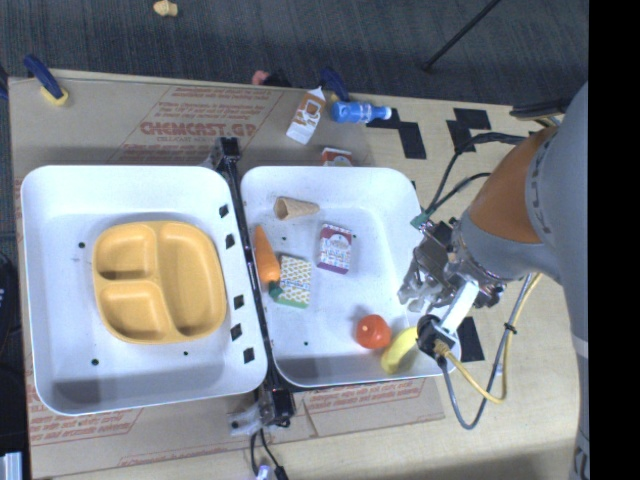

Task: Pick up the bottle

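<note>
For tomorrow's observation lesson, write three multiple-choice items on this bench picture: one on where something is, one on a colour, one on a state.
1. Where does the blue bottle lie?
A. in the left bin
B. on the bench beyond the right bin
C. on the yellow tray

2. What colour is the divided tray?
A. yellow
B. green
C. red

3. How does the carrot rest?
A. upright
B. lying flat
C. on the tray

Key: 1 B, it lies outside both bins; 2 A, the tray in the left bin is yellow; 3 B, it lies along the right bin's left wall.
</note>
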`<state>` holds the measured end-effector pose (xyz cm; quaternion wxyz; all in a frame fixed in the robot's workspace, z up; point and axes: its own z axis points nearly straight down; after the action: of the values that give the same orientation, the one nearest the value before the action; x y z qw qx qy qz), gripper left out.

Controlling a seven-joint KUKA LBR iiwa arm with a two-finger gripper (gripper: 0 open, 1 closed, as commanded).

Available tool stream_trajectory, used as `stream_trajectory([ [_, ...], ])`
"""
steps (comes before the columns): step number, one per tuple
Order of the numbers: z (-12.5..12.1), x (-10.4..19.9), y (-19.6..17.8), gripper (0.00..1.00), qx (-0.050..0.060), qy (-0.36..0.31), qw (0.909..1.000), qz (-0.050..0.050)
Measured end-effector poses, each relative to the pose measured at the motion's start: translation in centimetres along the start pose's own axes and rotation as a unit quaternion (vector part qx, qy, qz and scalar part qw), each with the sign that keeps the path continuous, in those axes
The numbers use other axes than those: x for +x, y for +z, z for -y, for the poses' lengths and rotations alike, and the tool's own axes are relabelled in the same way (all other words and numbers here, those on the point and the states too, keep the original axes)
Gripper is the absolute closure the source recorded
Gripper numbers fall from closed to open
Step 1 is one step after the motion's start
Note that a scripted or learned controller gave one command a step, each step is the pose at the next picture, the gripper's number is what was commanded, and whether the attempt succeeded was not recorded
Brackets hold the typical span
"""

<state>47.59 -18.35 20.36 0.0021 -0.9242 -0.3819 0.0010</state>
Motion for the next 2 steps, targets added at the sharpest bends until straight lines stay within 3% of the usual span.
stream_trajectory([
  [1, 3.0, 3.0, 1.0, 1.00, 0.000, 0.232, 0.9728, 0.000],
  [2, -0.4, -0.4, 1.3, 1.00, 0.000, 0.138, 0.9905, 0.000],
])
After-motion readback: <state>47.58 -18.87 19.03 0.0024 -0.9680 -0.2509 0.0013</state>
